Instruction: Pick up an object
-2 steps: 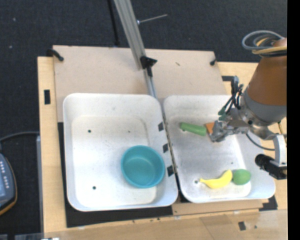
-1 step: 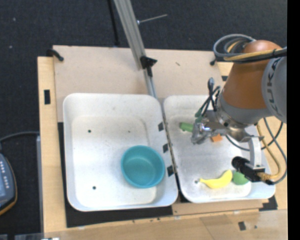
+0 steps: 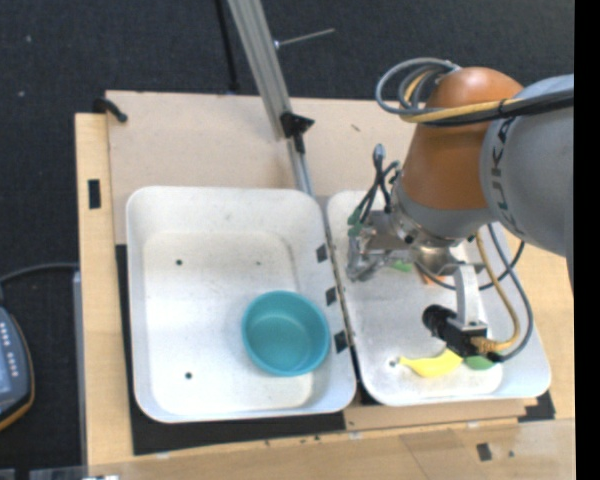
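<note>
A teal bowl [image 3: 284, 332] sits in the left bin [image 3: 170, 228], near its front right corner. In the right bin [image 3: 400, 393] a yellow banana-shaped piece [image 3: 428, 366] lies near the front edge, with a small green thing [image 3: 480, 362] just to its right. A bit of green [image 3: 400, 265] shows under the wrist. My gripper [image 3: 362, 260] hangs low over the right bin's left side, near the wall between the bins. Nothing is seen between its fingers.
A slanted aluminium post [image 3: 265, 68] rises from behind the bins. The arm's orange band and grey body [image 3: 460, 158] cover the back of the right bin. A handheld pendant [image 3: 0, 363] lies off the bench at left.
</note>
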{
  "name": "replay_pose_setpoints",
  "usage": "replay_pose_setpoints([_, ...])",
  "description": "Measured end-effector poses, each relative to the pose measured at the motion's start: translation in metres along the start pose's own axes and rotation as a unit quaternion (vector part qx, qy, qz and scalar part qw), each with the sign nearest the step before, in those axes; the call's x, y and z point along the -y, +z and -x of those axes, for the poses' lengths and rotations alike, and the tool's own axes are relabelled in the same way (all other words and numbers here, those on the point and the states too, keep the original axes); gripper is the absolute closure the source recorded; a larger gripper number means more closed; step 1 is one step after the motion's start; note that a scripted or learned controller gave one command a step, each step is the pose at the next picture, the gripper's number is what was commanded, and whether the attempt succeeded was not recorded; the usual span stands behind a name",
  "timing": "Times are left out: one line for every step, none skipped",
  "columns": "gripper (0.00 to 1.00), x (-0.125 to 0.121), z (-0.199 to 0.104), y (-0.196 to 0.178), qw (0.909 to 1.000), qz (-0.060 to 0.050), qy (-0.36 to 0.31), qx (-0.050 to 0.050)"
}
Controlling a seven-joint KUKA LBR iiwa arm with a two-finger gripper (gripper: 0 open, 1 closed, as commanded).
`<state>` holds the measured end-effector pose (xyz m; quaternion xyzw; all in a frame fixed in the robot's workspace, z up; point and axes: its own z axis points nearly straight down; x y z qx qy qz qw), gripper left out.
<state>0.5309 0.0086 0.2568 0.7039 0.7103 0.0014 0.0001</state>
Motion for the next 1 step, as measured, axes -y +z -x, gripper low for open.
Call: replay_pose_setpoints([1.00, -0.0014, -0.0610, 0.0007, 1.0000, -0.001, 0.000, 0.000])
